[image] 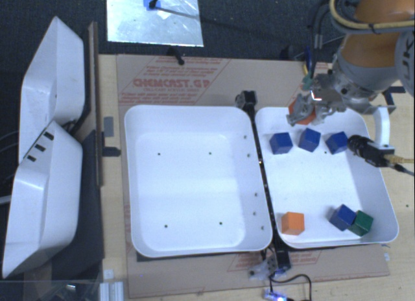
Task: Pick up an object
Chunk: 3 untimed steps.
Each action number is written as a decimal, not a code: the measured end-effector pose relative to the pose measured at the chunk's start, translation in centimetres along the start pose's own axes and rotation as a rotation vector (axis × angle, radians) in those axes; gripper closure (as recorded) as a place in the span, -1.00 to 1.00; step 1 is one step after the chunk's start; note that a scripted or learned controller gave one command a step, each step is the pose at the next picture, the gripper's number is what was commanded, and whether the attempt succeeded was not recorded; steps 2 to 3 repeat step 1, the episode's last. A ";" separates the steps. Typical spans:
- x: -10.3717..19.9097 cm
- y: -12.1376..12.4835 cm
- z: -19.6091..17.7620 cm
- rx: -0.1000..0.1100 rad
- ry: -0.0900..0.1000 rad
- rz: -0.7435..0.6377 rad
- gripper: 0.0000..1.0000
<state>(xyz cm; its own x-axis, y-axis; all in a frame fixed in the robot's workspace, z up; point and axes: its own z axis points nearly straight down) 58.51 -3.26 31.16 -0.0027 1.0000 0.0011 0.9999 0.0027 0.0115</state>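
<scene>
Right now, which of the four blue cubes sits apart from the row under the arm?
The blue cube at the right bin's near corner, touching the green cube. The other three line up at the far end.

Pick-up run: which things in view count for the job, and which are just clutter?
Job:
gripper, at the right bin's far edge
three blue cubes in a row
orange cube
blue cube touching green cube

Clutter:
left bin
foil sheet
white casings

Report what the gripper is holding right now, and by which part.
It cannot be told. The gripper sits over the right bin's far edge with something orange at its tip, too blurred to confirm as a held block or to show where it is gripped.
</scene>
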 end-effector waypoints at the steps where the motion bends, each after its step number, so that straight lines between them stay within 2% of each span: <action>1: 8.4 -0.3 10.1 0.019 -0.001 -0.004 1.00; 3: 8.4 -0.3 10.1 0.019 -0.001 -0.004 1.00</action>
